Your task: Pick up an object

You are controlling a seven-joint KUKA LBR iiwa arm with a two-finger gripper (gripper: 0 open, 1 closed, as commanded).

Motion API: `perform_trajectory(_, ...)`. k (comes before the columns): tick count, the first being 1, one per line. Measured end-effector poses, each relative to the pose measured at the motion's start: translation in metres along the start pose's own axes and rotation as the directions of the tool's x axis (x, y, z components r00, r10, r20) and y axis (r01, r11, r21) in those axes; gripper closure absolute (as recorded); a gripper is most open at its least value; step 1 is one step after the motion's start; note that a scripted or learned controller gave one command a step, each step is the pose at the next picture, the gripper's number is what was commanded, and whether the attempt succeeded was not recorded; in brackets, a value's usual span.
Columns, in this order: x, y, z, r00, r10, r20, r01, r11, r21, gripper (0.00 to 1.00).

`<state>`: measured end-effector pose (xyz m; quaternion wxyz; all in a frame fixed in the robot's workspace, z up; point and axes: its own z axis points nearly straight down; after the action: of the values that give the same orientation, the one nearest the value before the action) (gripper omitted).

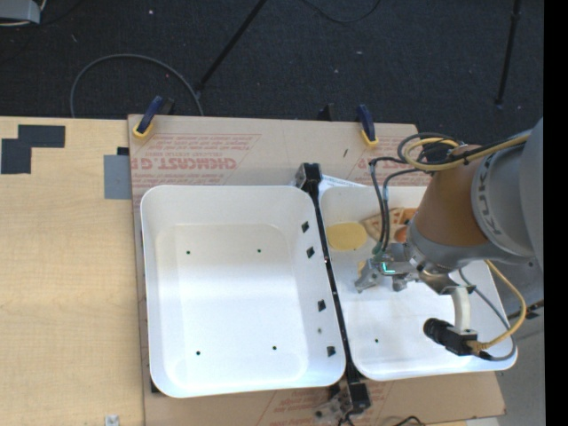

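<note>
Looks like the gripper (373, 276) is hovering in the right bin (399, 362), can't tell jaw state, next it needs to drop onto the yellow disc (345, 235).

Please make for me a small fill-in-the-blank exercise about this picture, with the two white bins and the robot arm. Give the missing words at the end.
1. The pincer hangs over the ____ bin of the camera view.
2. The round yellow object lies in the ____ bin.
3. Two clamps with ____ handles hold the cardboard sheet at its far edge.

Missing words: right; right; blue
</note>
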<state>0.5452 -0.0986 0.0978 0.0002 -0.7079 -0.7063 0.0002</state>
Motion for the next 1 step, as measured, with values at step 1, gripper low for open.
perform_trajectory(1, 0.0055, 0.0649, 0.0107, 1.000, -0.003, 0.000, 0.003, 1.000, 0.000, 0.00)
